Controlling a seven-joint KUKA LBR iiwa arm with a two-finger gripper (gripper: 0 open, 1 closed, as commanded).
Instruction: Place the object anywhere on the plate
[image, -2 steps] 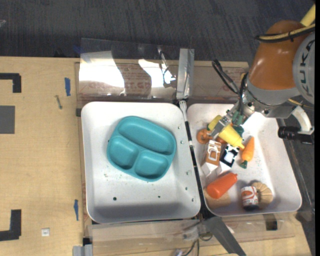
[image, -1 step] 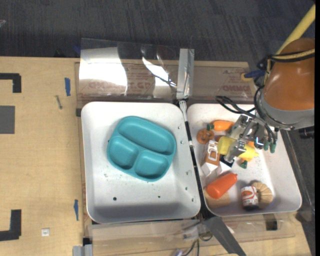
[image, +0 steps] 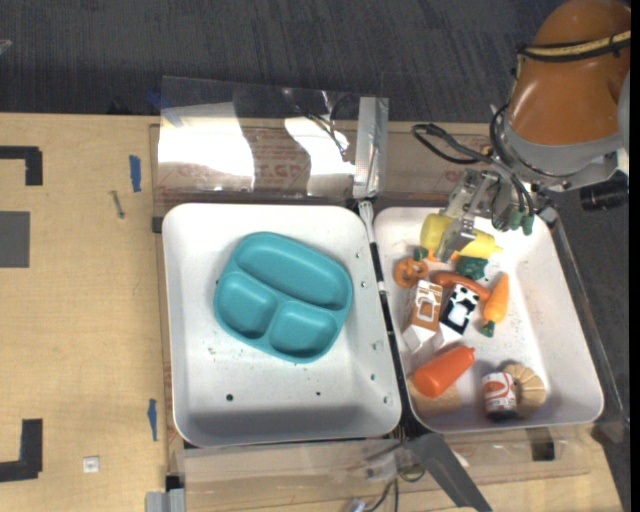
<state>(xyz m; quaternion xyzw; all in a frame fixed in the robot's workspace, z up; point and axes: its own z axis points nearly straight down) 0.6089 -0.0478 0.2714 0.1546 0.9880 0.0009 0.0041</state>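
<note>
While the teal plate (image: 284, 293) lies bare in the left bin (image: 190, 400), the gripper (image: 468, 222) is lowered onto the yellow toy (image: 447, 236) in the right bin (image: 570, 380); its finger state cannot be told. Picking is judged underway; a firm grasp and lift are called for next.

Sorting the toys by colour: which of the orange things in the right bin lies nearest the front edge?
The orange bottle, lying on its side. The carrot and small pumpkin sit farther back.

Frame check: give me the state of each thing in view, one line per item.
teal plate: in the left bin, nothing on it.
gripper: low over the right bin, at the yellow toy.
orange bottle: lying on its side.
carrot: lying in the pile.
</note>
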